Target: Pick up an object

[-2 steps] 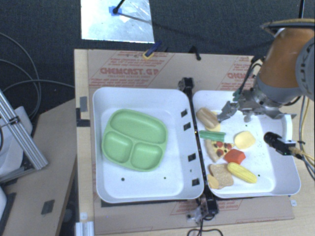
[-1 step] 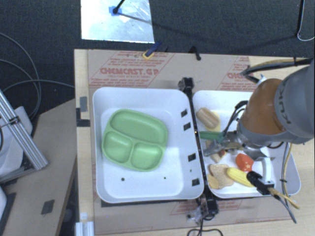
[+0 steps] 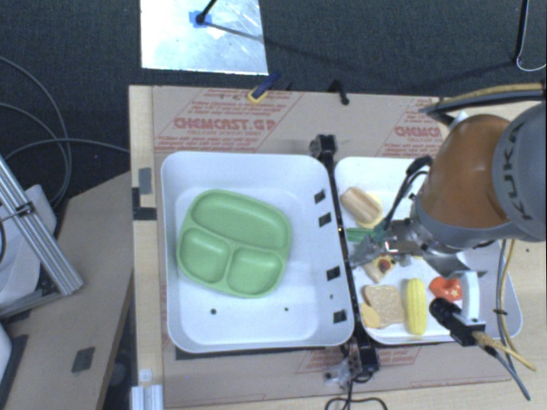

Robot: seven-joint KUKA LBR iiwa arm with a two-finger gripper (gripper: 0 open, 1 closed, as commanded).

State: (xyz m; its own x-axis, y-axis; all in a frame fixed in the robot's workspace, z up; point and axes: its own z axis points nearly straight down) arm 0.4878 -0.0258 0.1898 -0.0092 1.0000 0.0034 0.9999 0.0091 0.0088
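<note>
The bench (image 3: 256, 114) is covered with brown cardboard printed in red lettering, and beyond it lies dark carpet with a shiny square sheet (image 3: 203, 22) on the floor and loose black cables. At the left edge stands an aluminium frame rail (image 3: 38, 237).

Two shallow white bins sit side by side. The left bin (image 3: 197, 323) holds a green divided plate (image 3: 232, 243) with three compartments, lying flat near the bin's middle.

The right bin (image 3: 376, 176) carries the toy food. Nearest the front edge lie a slice of bread (image 3: 384, 304) and, touching its right side, a yellow corn cob (image 3: 415, 306) set lengthwise. Just right of the corn is a small orange-red piece (image 3: 445, 289). Further back, near the bin's left wall, rests a tan bread roll (image 3: 361, 203).

The gripper (image 3: 374, 248) hangs low over the bin between the roll and the bread slice, with a small pale piece bearing a red spot (image 3: 379, 267) just below it and a green item (image 3: 360, 250) at its tip. Whether the fingers grasp anything cannot be told; the arm's grey wrist and orange band (image 3: 466, 173) hide much of that area.
</note>
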